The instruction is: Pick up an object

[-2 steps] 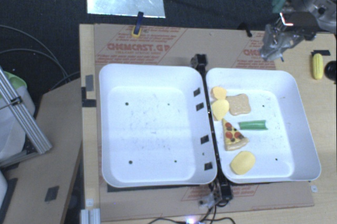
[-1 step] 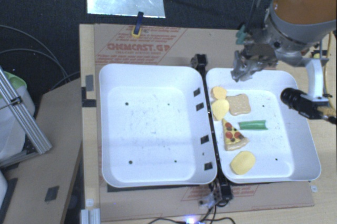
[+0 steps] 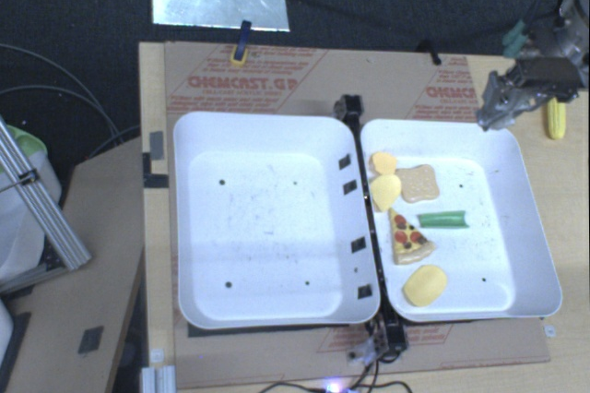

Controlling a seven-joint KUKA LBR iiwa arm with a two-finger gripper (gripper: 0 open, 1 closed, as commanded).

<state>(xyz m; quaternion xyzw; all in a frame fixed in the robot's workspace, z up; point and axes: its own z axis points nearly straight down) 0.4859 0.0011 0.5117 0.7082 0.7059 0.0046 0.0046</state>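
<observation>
Camera view: arm enters from upper right, gripper (image 3: 498,110) poised over the right bin's (image 3: 516,188) far corner. Jaw state cannot be told.

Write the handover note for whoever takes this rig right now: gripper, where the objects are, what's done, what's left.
Gripper: above the right bin's far right corner, nothing visible between its fingers.
Objects: all in the right bin, along its left side: two pale yellow pieces, toast slice, green bean, pizza slice, yellow potato-like piece.
Left bin: no objects.
Done: no pick yet.
Left: descend, grasp one object, lift.
</observation>
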